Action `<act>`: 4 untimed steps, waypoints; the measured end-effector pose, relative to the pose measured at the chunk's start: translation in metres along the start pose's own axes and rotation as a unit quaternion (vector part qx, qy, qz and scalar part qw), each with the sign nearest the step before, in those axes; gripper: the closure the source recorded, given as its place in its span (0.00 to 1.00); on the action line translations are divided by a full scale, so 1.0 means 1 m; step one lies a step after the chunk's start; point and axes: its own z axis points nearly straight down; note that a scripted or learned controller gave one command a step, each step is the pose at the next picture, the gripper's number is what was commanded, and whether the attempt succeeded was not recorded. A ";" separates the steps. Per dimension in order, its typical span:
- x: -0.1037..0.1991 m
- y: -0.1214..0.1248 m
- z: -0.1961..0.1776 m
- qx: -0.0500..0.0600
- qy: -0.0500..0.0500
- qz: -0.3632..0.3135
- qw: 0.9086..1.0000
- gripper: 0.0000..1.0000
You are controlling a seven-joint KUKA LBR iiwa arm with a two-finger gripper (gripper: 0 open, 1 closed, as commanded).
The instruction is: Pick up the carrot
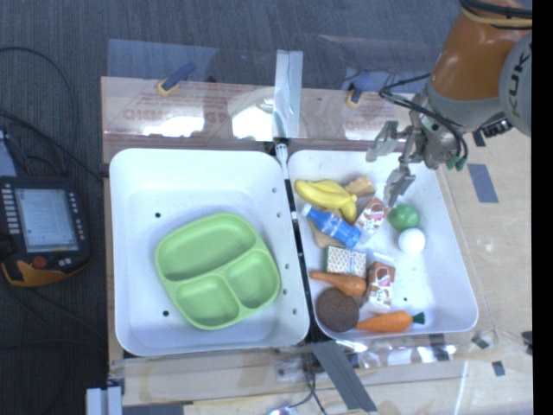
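Crowded right bin [449, 258]: carrot [383, 322] lies along its near wall, just beside a brown cookie [337, 309]; gripper [390, 164] hangs spread apart above the far end.

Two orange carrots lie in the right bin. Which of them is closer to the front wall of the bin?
The carrot with the green tip, beside the brown disc. It lies along the front wall of the right bin. The other carrot lies farther back, below the checkered box.

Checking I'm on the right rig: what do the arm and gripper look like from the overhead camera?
A grey arm with a broad orange band above the wrist. Thin black cables loop beside it. The metallic grey two-finger gripper has slim fingers.
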 end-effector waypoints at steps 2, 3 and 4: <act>-0.012 0.031 0.101 0.000 -0.001 -0.125 0.992 0.00; 0.128 0.041 0.119 0.001 -0.009 -0.113 0.994 0.00; 0.145 0.127 0.027 -0.001 -0.002 -0.291 0.957 0.00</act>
